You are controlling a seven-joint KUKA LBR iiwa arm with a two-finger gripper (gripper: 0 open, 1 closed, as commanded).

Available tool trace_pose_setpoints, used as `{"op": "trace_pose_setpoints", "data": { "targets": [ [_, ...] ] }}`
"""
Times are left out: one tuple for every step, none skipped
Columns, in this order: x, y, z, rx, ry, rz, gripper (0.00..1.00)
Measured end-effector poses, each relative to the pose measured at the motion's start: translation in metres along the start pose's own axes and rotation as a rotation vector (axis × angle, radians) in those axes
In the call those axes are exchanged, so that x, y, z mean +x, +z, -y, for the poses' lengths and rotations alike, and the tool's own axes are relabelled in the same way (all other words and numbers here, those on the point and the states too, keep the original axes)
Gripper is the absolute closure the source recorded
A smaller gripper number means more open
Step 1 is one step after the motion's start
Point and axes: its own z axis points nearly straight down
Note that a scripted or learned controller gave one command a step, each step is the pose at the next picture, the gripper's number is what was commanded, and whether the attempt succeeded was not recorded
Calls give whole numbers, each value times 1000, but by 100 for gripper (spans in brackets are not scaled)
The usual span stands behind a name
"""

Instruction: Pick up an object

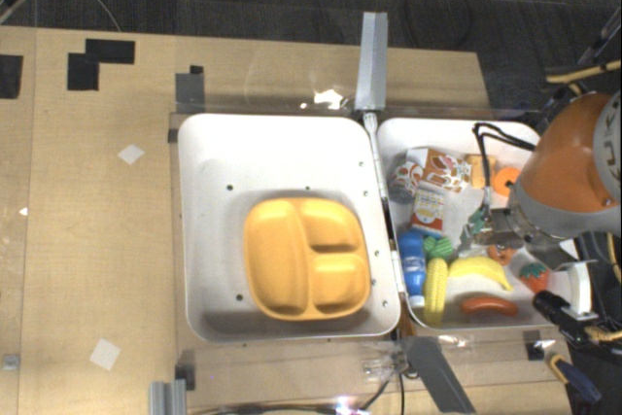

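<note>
The right bin [439,133] holds several small items: a white and red snack packet [434,182], a blue bottle [412,258], a corn cob [436,287], a banana [481,271], a red sausage-like piece [488,306], an orange ball [505,179] and a small red and green toy [535,275]. My gripper [481,226] hangs low over the middle of this bin, just above the banana and right of the packet. The grey and orange arm covers the bin's right side.
The left bin [209,209] holds a yellow divided plate [306,256]. A metal post [372,63] stands behind the wall between the two bins. Cables and clamps lie at the bench's right and front edges.
</note>
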Motion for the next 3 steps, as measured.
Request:
{"op": "trace_pose_setpoints", "data": {
  "targets": [
    [0,-11,-2,-5,-6,1,100],
    [0,-22,-5,-9,-13,2,100],
    [-2,-26,-20,1,-177,0,100]
  ]
}}
